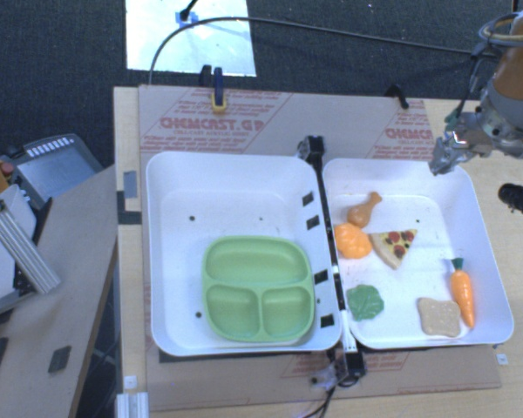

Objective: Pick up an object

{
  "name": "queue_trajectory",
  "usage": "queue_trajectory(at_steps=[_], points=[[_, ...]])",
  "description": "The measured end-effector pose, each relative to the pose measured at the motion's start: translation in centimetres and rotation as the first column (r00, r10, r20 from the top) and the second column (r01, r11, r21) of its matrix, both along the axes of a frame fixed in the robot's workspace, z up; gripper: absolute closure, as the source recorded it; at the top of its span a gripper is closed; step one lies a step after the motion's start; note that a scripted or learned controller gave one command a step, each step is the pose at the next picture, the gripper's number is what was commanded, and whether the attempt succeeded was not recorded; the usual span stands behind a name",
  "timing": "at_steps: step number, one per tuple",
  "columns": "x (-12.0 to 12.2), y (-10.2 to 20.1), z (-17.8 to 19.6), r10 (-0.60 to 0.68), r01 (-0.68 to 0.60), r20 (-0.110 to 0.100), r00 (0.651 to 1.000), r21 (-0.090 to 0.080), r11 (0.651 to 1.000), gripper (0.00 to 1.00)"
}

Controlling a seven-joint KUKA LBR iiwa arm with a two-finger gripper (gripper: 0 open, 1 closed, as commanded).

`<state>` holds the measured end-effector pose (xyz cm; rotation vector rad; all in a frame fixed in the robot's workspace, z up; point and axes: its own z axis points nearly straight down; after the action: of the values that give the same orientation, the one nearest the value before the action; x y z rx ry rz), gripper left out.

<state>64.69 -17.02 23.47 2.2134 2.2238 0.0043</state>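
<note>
The right bin [471, 198] holds several toy foods: a chicken drumstick [364, 208], an orange fruit [352, 241], a pizza slice [395, 245], a green broccoli piece [365, 302], a slice of bread [439, 317] and a carrot [462, 292]. My gripper [443, 159] hangs over the far right corner of that bin, above its rim, well away from the foods. Nothing shows between its fingers. The arm with its orange band [516, 77] comes in from the upper right.
The left bin [174, 190] carries a green divided plate [258, 287] at its front. A black clip row [318, 225] joins the two bins. A tablet and metal rail [26, 207] sit on a side table at left.
</note>
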Motion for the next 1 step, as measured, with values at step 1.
queue_trajectory(at_steps=[1], points=[[-0.93,4.56,-0.93,0.003,-0.003,-0.004,1.0,0.001,1.0,1.0]])
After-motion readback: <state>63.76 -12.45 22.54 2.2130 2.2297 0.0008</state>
